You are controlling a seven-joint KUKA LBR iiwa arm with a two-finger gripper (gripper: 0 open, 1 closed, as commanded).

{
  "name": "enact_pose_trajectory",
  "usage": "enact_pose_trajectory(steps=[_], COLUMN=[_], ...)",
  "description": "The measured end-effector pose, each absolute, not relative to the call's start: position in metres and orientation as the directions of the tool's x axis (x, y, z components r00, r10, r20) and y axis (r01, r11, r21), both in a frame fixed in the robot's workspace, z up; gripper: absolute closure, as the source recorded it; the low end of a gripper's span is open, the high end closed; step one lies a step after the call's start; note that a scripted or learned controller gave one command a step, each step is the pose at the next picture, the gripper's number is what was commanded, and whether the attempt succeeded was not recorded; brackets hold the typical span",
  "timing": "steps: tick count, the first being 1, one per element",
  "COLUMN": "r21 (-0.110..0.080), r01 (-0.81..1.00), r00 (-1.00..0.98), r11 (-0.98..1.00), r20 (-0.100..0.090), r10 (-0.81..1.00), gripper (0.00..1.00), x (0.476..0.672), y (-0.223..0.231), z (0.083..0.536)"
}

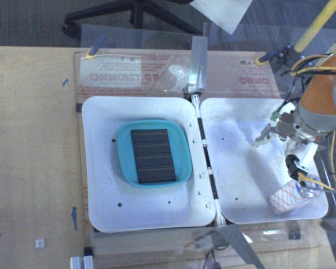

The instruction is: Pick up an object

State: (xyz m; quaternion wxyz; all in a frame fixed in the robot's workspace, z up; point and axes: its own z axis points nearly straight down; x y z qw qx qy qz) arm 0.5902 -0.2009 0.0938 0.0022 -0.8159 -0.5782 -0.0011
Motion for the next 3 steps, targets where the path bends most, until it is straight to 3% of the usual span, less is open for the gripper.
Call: enact_pose_trajectory(steps=[1,2,3], r21=[0.001,0.003,0.001], r01=[0.911,0.91,0.805], r00=[0.413,0.414,0.593], r11=[-0.413,-0.414,-0.593], r20=[-0.001,-0.001,0.0], r10=[0.911,0.91,0.805], gripper=[0.0,1.0,1.0], x=[0.544,0.545,0.559], y=[-0.193,-0.194,-0.124], z=[0.226,0.235,0.258])
